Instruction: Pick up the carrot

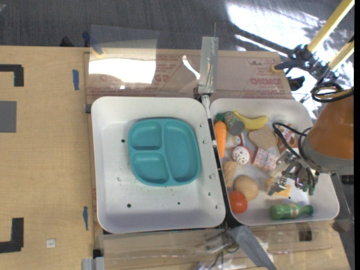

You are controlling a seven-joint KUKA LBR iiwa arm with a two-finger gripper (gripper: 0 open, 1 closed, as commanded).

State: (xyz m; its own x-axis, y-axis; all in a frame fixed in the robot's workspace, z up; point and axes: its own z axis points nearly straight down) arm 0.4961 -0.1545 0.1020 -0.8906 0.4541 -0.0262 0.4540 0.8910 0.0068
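The carrot [220, 138] is orange with a green top and lies lengthwise along the left wall of the right bin [326, 198], near the back. My gripper [285, 180] hangs low over the right half of that bin, well to the right of the carrot and nearer the front. It hovers just above a green bottle [289, 210] and beside a pink packet [264, 159]. The carrot lies apart from the gripper.
The left bin [107, 151] holds a teal divided plate [165, 151]. Around the carrot lie a banana [251, 120], a dotted white ball [241, 155], a bread slice [261, 138], a tan roll [246, 187] and a red tomato [238, 202].
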